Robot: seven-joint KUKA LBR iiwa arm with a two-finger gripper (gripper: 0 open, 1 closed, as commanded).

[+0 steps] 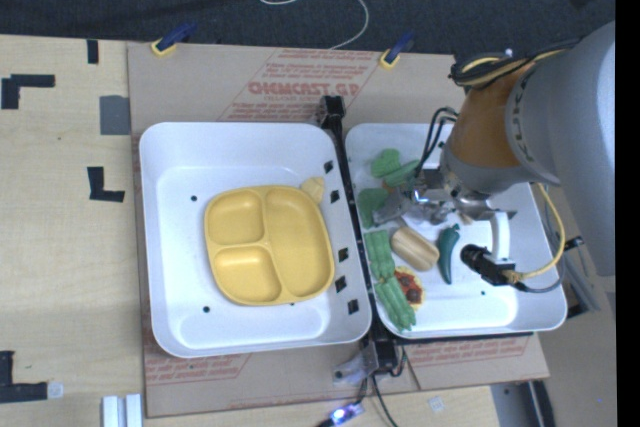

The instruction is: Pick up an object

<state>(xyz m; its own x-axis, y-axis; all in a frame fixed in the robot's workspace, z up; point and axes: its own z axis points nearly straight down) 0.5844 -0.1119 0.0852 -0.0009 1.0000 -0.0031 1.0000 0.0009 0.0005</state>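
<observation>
- Gripper (432,199) sits low in the right bin (530,310), near its upper left quarter, over the green pieces (385,177); cannot tell its state or whether it has hold of anything.
- Tan bread-roll piece (414,248) lies just below the gripper, with a dark green pepper (447,250) beside it on the right.
- Long green pod (384,277) runs along the bin's left wall.
- Left bin (170,215) carries a yellow divided plate (268,243).
</observation>
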